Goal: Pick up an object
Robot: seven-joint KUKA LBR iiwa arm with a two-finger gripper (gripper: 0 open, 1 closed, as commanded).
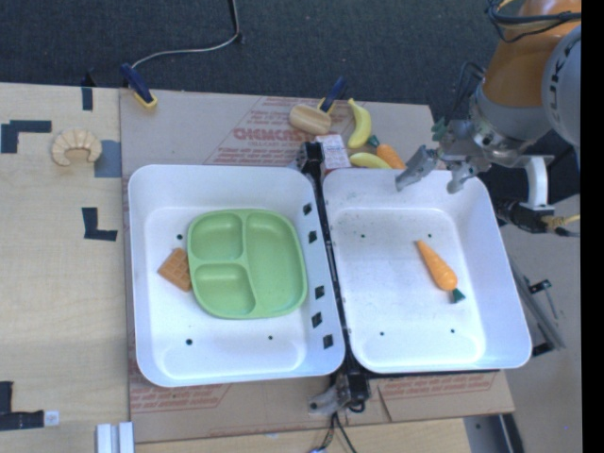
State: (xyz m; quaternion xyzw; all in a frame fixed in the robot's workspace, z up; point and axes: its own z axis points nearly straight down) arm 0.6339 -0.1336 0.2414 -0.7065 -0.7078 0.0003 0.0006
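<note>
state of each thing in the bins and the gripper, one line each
gripper: jaws open, holding nothing, over the right bin's far rim
carrot: lying flat in the right bin, apart from the gripper
green tray: flat, right side up, in the left bin
cracker: flat, partly under the tray's left edge

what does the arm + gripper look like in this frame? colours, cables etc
Grey arm with a rounded orange section above the wrist. Black cables loop around the orange part and hang down past the wrist. The gripper is grey metal with two slim grey fingers. No markings legible.
</note>
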